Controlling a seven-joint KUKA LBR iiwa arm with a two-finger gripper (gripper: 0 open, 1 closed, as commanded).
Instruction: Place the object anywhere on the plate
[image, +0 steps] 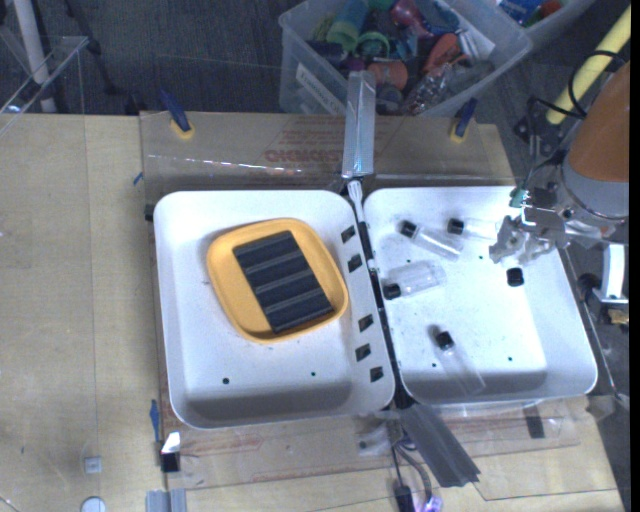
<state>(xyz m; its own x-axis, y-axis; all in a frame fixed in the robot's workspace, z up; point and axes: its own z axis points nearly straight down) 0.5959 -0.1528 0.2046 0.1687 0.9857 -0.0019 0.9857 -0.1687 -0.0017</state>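
Note:
A yellow square plate lies in the left bin, and a black ribbed slab rests on its middle. Several clear vials with black caps lie scattered in the right bin: one near the back, one by the divider, one toward the front. My gripper hangs over the right bin's back right part, just above a small black cap. Nothing is visibly held in it.
A row of black clips runs along the divider between the bins. Behind the bench stands a clear tub of coloured toys. The arm's orange band and cables crowd the right edge.

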